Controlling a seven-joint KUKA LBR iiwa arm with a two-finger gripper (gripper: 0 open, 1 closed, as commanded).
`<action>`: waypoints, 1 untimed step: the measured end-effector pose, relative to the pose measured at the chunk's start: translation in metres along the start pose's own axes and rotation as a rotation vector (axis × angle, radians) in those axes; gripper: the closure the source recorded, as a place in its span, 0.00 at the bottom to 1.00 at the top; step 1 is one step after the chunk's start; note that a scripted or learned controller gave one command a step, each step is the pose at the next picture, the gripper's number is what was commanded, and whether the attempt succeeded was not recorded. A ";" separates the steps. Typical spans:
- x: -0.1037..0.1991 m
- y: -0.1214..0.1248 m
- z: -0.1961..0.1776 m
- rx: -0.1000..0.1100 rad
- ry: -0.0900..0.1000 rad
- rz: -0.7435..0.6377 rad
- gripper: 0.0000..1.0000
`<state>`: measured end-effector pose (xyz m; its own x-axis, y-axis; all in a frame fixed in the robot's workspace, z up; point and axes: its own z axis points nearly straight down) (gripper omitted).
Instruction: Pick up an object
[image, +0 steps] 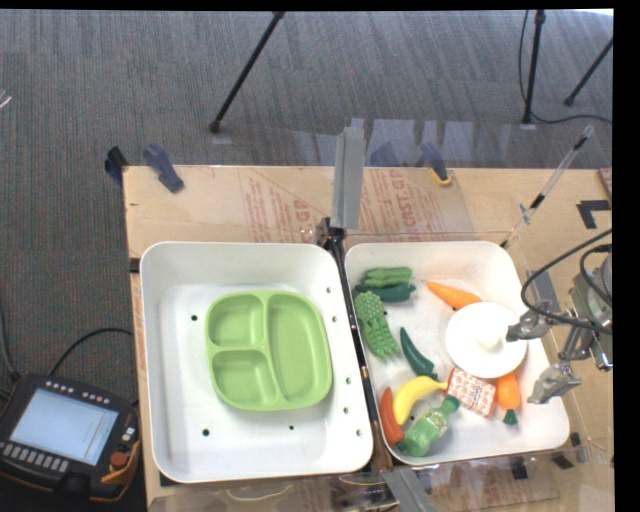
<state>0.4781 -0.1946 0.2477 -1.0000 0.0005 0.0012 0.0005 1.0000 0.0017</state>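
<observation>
Camera view looks down on a desk (250, 205) carrying two white bins. By the right bin's (470, 250) right edge the claw (548, 355) hangs released, grasping nothing, its fingers (553, 383) spread just off the rim. I judge this the approach step: nothing is picked yet. Closest candidates sit near that edge: a white disc (486, 340) and an orange carrot (509, 393) beside it, toward the near-right corner. That carrot's long axis runs from the bin's far edge to its near edge, green tip nearward. Next, the claw must move inward over the carrot, straddle its narrow width, descend, and close.
</observation>
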 end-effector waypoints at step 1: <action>0.002 -0.014 0.145 -0.001 0.004 0.077 0.00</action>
<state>0.4760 -0.2087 0.1030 -0.9969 0.0779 0.0054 0.0780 0.9970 0.0027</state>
